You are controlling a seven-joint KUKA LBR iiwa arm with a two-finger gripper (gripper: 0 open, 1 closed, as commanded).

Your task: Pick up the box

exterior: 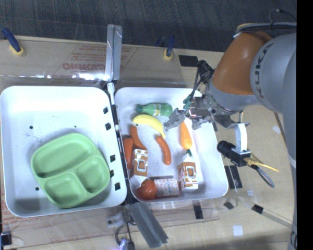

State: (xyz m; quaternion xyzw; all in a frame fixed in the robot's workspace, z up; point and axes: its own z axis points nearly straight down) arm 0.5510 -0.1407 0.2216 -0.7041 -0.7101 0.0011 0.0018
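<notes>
A single fixed camera sits high above the tabletop [52, 53] and looks down at a slant, far enough back to take in both white bins whole. The left bin [15, 139] and the right bin [211, 184] lie side by side across the middle of the frame. Dark floor fills the far strip at the top. The grey and orange arm [250, 66] enters from the right edge, large because it is nearer the lens.
</notes>
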